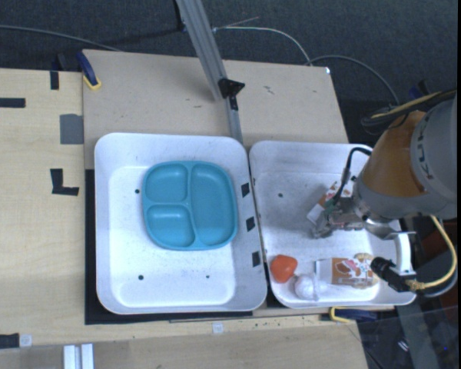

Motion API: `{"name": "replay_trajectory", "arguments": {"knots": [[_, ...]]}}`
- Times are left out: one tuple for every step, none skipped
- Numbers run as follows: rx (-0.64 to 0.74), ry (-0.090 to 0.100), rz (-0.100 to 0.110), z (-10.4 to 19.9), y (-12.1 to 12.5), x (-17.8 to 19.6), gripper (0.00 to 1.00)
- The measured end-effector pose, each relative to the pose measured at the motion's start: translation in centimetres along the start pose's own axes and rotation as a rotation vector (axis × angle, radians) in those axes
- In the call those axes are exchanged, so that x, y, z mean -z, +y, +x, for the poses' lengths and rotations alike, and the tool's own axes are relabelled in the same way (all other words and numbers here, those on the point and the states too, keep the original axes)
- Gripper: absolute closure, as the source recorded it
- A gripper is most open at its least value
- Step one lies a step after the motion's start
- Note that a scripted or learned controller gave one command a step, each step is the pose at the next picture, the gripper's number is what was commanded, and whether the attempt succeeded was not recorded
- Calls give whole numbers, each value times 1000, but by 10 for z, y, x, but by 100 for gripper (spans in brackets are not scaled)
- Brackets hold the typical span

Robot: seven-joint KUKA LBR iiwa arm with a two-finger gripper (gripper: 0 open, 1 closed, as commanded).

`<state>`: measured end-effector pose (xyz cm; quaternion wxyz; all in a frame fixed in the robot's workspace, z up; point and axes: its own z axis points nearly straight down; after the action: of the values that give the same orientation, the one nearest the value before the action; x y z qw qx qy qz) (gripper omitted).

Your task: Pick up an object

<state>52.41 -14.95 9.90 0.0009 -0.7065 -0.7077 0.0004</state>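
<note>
Gripper (320,225) hangs mid right bin (292,167); jaw state cannot be told. Orange ball (283,267) lies at the bin's near edge, beside a white ball (303,286). Judged light, smooth, rollable: grip across its middle.

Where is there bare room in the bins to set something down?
Left bin: floor strip below the blue plate. Right bin: upper-left floor, left of the claw. Crowded along its bottom edge: orange ball, white ball, packet.
</note>
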Motion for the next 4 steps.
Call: {"name": "replay_trajectory", "arguments": {"knots": [[-2, -1, -4, -6, -5, 46, 100], [1, -2, -6, 1, 4, 95, 100], [1, -2, -6, 3, 14, 144, 100], [0, -2, -6, 4, 15, 195, 100]]}}
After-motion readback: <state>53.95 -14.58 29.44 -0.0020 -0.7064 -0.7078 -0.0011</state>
